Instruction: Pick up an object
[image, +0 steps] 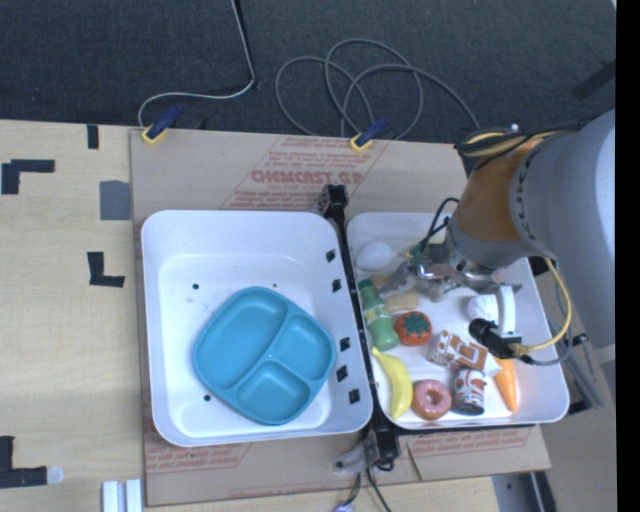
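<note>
Crowding the right bin (556, 400), toys beneath the arm (500, 200); fingers' (432, 268) state impossible to tell; left bin (170, 240) roomier.

A blue plate (264, 354) lies in a white bin (160, 300); nearby are a yellow banana (396, 381) and an orange carrot (508, 385).

Arm (560, 190): cut off by the right edge.
Gripper (425, 272): fingers too small to tell.
Right bin (545, 400): far corner hidden (under the arm).
</note>
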